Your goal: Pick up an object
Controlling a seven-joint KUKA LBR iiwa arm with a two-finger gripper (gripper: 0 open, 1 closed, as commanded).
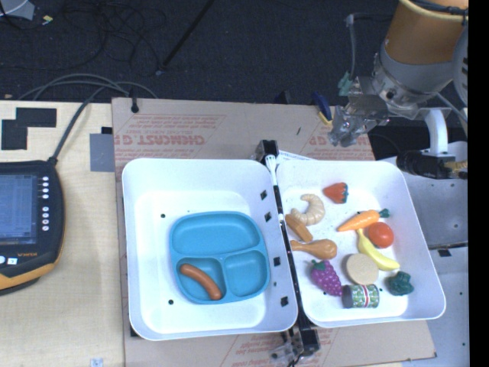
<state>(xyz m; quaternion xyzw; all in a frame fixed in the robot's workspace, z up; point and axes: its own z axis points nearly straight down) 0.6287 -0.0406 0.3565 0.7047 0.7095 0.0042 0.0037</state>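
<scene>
— Well, hovering above the right bin's far edge; gripper too blurred to tell.
— Carrot mid-bin, beside tomato. Probably light, rigid, slick plastic; best pinched across the thick middle.

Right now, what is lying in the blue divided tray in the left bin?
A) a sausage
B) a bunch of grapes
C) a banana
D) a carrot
A: a brown sausage lies in the blue divided tray's lower-left compartment, while the banana, grapes and carrot are all in the right bin.
</scene>
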